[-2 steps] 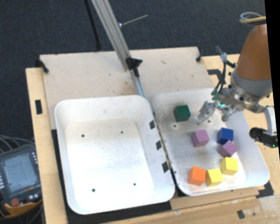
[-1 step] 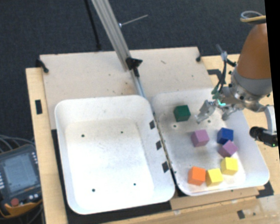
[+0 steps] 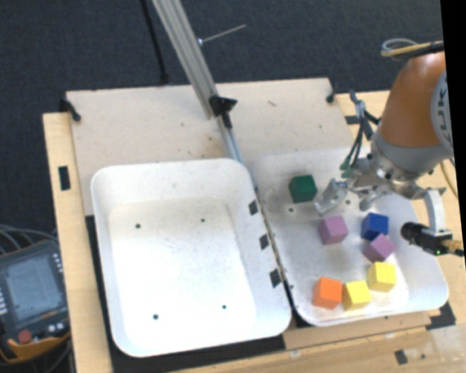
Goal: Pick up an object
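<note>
Hovering low in the right-hand shallow white bin point(image 3: 285, 217): end effector point(image 3: 329, 198), finger state impossible to tell, nothing visibly held. Nearest: small dark green cube point(image 3: 303, 188) and small pale purple cube point(image 3: 332, 229). Best centred squarely over one before descending.

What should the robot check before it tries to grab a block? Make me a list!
1. Blocks to pick are in the right bin: ok. I count seven.
2. Gripper is over that bin: ok, it hangs between the green block and the upper purple block.
3. Gripper is carrying nothing already: cannot tell, it is too blurry.
4. A block has room around it: ok for the green block, which sits alone.
5. Crowded blocks: not ok. The orange block and two yellow blocks huddle at the near wall.
</note>
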Controlling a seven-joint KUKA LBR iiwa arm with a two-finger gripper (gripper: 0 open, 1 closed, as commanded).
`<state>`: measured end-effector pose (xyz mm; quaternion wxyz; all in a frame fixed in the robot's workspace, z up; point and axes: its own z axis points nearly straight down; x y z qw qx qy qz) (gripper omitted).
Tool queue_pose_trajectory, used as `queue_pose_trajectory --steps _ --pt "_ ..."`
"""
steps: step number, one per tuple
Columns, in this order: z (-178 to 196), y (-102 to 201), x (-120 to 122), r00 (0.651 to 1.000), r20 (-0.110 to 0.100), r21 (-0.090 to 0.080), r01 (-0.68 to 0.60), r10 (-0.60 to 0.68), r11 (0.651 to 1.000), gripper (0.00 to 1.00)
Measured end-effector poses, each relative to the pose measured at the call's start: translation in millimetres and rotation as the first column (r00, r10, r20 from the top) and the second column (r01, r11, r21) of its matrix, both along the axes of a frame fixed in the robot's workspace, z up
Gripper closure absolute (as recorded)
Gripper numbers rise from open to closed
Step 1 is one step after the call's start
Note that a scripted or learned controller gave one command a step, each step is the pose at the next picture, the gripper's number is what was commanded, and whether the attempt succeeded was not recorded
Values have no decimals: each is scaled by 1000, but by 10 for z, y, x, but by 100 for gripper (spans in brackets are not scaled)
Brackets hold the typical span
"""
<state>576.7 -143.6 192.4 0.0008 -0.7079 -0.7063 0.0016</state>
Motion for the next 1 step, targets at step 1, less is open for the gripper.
queue_pose_trajectory --steps 1 --pt "-576 -55 71 1000 -1 0 1 -1 1000 0"
